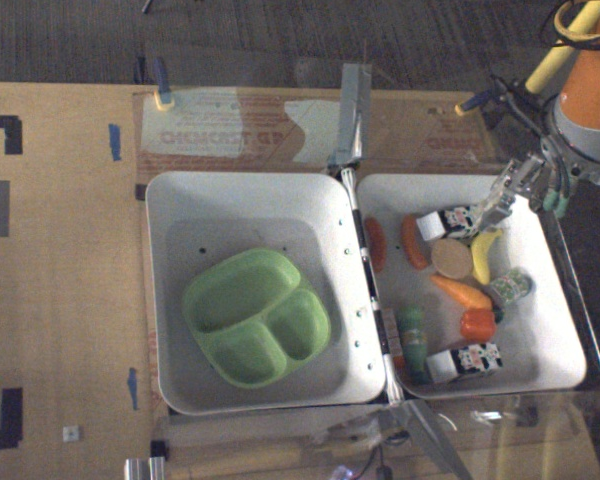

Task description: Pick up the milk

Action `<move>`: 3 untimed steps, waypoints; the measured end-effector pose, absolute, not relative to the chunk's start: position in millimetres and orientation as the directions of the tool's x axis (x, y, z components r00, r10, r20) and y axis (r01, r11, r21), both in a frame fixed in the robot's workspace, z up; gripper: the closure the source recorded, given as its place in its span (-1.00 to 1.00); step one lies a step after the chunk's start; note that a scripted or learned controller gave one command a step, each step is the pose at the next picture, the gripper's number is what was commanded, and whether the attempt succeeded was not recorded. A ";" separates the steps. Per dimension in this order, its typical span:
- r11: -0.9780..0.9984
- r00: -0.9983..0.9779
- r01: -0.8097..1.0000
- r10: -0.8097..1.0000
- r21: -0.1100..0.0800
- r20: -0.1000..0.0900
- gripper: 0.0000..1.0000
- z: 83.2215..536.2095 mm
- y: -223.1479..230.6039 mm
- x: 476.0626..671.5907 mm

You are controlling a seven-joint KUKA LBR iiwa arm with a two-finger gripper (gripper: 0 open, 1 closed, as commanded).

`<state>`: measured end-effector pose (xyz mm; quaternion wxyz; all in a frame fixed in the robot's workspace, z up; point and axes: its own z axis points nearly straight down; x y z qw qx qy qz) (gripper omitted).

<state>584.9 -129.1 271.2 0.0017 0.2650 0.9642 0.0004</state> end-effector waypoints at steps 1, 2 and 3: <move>0.830 -0.830 0.558 0.558 0.002 -0.004 1.00 264.3 -152.6 593.1; 0.885 -0.885 0.465 0.465 0.001 -0.001 1.00 247.3 -121.7 607.6; 0.882 -0.882 0.472 0.472 0.001 0.000 1.00 227.9 -105.4 622.7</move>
